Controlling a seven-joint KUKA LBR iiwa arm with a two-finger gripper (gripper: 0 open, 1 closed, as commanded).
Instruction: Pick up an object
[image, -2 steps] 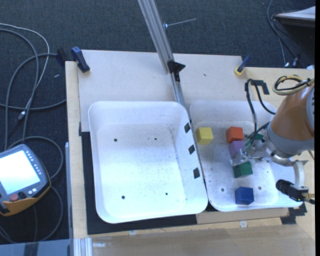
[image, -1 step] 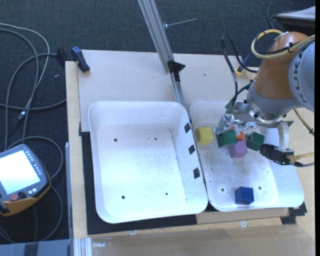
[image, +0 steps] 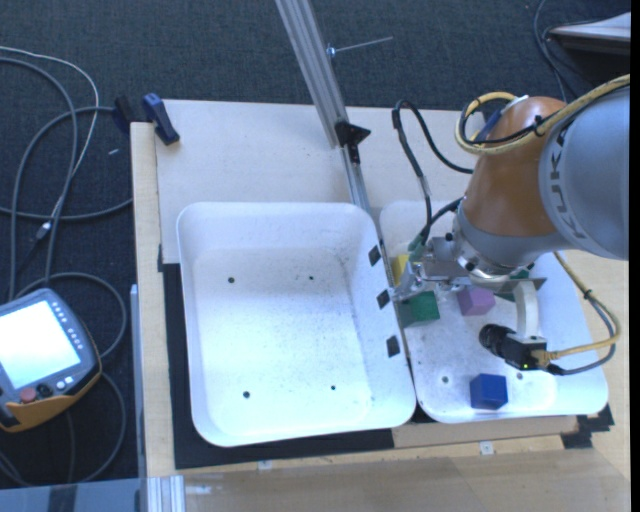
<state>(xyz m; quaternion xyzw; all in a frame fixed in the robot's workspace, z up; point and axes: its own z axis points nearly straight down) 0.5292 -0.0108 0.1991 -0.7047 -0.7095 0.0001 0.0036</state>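
Observation:
My gripper (image: 424, 284) reaches down into the left part of the right bin (image: 447, 356), close to the wall shared with the left bin. A green block (image: 421, 308) lies just below and against it. A yellow object (image: 400, 268) is at its left, partly hidden by the wrist. To the gripper's right, a purple block (image: 476, 299) peeks from under the arm. A blue cube (image: 488, 391) sits alone near the bin's front edge. The arm's grey and orange body covers the bin's back half.
The left bin (image: 268, 212) stands beside the right one. A slanted aluminium pole (image: 318, 80) rises from between the bins at the back. A black module with a yellow cable (image: 512, 346) hangs off the wrist. A teach pendant (image: 38, 348) lies left of the bench.

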